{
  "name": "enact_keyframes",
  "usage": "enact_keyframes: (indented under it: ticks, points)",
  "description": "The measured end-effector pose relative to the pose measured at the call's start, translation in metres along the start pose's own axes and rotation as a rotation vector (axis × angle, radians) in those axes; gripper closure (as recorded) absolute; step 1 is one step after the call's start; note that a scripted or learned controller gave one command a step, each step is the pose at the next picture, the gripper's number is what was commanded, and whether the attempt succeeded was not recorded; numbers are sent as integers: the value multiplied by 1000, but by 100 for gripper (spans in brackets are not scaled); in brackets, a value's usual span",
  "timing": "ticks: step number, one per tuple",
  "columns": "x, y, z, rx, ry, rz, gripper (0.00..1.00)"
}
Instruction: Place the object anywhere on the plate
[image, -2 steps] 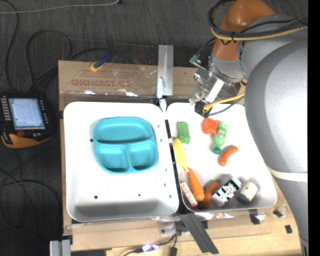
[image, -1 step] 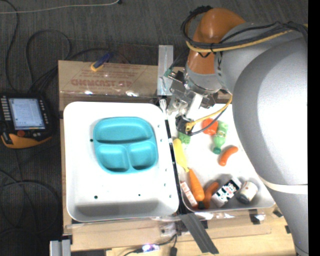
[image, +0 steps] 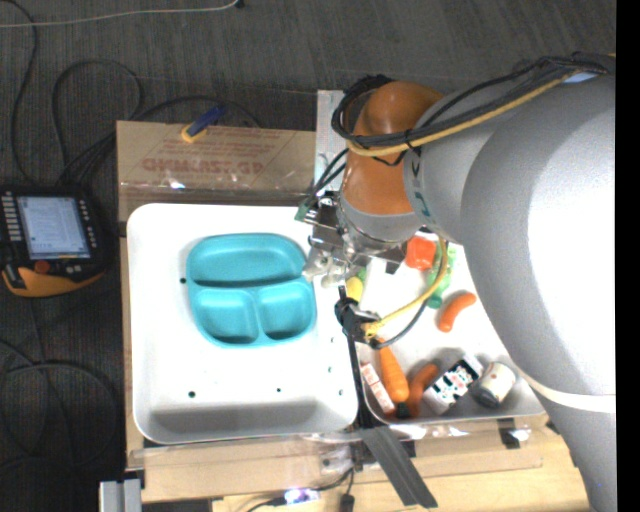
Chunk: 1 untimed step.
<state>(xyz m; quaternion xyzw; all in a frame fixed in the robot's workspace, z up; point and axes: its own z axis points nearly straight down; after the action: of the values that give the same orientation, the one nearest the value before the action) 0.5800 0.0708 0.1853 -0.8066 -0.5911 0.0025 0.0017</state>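
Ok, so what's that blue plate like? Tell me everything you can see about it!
The blue plate is turquoise and looks like smooth plastic, with rounded corners. Raised ridges split it into three parts: one long section across the top and two smaller ones below. It lies flat, slightly turned, on the floor of the left white bin. No food sits in its sections. The claw hangs just off its right edge, by the wall between the bins.

Grey arm (image: 540, 200) reaches in from the right, orange-banded wrist (image: 385, 150) pointing down.
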Motion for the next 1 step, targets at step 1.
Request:
enact_keyframes:
  ticks: [1]
  points:
    - [71,45,-11,-3,-3,109,100]
